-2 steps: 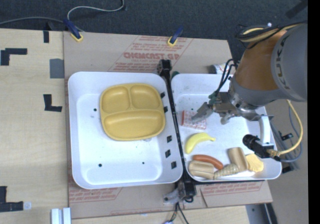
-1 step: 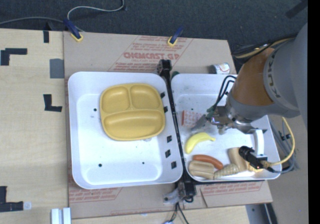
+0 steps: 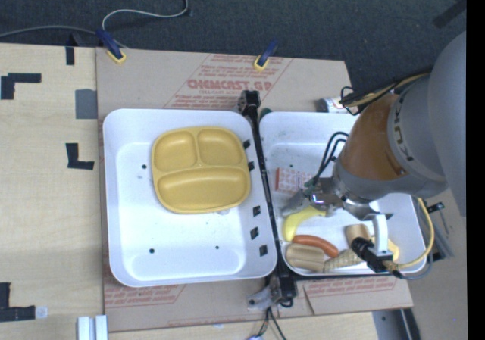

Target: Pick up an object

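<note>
Lying in the lower left part of the right bin (image 3: 394, 259), a yellow banana-shaped piece (image 3: 299, 219) curves from the bin's left wall up toward the gripper (image 3: 318, 196), which sits just above and to the right of its upper end, very close to it or touching; the slant of the view does not settle which. Whether the gripper is spread or pressed together cannot be told, since the metal parts at its tip blur into one another, and nothing can be seen held in it. Just below the banana-shaped piece lies a hot dog (image 3: 311, 249), its red sausage on a tan bun, close to the bin's lower edge. To the right of it a tan rounded piece (image 3: 355, 234) rests beside the arm's wrist. A small white card with red print (image 3: 288, 178) lies flat on the bin floor above the banana-shaped piece, to the left of the gripper. The grey arm (image 3: 424, 134), with its orange band, comes in from the right of the frame and covers much of the right bin. A black strip (image 3: 256, 157) runs between the two bins. In the left bin (image 3: 129, 255) a yellow divided plate (image 3: 201, 168) with three compartments lies in the upper half, well apart from the gripper. Both bins stand on a cardboard sheet (image 3: 151, 81) with red lettering, held by two yellow clips (image 3: 114, 51) at its upper edge.
</note>
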Robot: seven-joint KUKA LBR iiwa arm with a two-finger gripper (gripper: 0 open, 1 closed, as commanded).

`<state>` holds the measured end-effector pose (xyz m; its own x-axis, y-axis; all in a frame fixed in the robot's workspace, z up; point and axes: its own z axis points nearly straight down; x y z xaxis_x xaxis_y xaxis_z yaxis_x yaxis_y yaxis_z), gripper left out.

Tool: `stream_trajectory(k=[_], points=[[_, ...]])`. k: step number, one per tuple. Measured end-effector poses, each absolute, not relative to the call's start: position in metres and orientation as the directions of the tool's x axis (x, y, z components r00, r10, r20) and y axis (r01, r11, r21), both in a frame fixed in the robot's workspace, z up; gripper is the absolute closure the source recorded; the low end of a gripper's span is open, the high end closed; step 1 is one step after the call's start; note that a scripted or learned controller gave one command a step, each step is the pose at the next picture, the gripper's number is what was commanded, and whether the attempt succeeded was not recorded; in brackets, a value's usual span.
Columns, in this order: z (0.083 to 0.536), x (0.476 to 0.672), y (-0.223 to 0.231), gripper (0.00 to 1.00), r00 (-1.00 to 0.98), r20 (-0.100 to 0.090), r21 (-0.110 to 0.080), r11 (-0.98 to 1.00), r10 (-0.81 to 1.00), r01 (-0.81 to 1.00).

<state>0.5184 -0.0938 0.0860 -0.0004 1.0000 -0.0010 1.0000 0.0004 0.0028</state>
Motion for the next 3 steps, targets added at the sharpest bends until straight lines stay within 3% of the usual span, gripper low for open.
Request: stream_trajectory(k=[1, 2, 3], points=[[0.096, 0.519, -0.095, 1.0, 0.001, -0.004, 0.005, -0.001, 1.0, 1.0], [0.096, 0.519, -0.095, 0.0, 0.001, -0.004, 0.005, -0.001, 1.0, 1.0], [0.086, 0.604, -0.099, 0.0, -0.002, -0.002, 0.005, 0.002, 1.0, 1.0]])
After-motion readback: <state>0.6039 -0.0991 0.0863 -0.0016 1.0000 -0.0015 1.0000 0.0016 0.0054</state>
